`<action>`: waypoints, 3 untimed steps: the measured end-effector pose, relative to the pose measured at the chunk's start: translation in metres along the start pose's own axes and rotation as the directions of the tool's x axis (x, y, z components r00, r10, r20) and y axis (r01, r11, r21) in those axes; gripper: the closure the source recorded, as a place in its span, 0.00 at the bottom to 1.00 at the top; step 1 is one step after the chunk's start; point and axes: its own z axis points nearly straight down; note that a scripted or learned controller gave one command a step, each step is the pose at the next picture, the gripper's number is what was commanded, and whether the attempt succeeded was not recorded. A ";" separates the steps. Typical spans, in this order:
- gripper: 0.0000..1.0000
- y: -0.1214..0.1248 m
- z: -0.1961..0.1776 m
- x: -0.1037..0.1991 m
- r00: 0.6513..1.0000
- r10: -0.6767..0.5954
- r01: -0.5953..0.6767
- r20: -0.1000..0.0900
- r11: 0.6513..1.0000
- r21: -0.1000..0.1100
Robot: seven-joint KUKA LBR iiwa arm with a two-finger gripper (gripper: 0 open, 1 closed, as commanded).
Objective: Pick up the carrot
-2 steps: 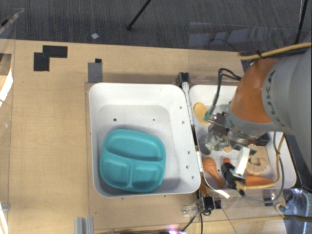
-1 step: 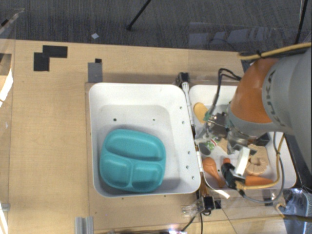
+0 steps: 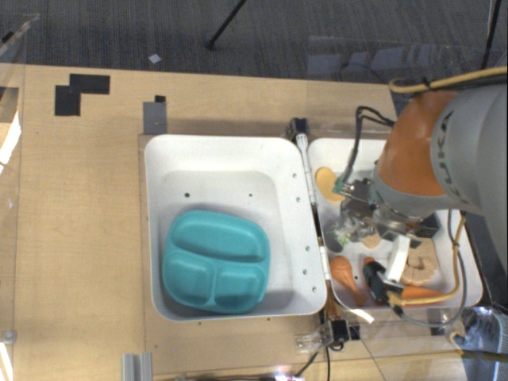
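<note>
The carrot (image 3: pixel 421 294), long and orange, lies along the near edge of the right bin (image 3: pixel 474 280). Part of it is hidden by the robot's hardware. My gripper (image 3: pixel 351 227) hangs low over the left half of that bin, up and to the left of the carrot and clearly apart from it. I see nothing held in the gripper. The grey arm with its orange band covers most of the bin's far side.
A rounded orange piece (image 3: pixel 343 273) lies just below the gripper by the bin's left wall. A tan bread-like item (image 3: pixel 421 265) sits above the carrot, and a pale yellow round thing (image 3: pixel 325 179) lies near the far left corner. The left bin (image 3: pixel 218 153) holds a teal divided plate (image 3: pixel 216 260).
</note>
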 end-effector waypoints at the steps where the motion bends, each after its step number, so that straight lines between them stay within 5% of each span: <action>1: 0.00 0.000 0.000 0.000 1.000 0.000 0.000 0.001 1.000 0.001; 2: 0.00 0.020 -0.082 -0.072 0.992 0.129 -0.129 0.004 0.992 -0.002; 3: 0.00 0.019 0.027 0.003 1.000 0.008 -0.008 0.005 1.000 0.017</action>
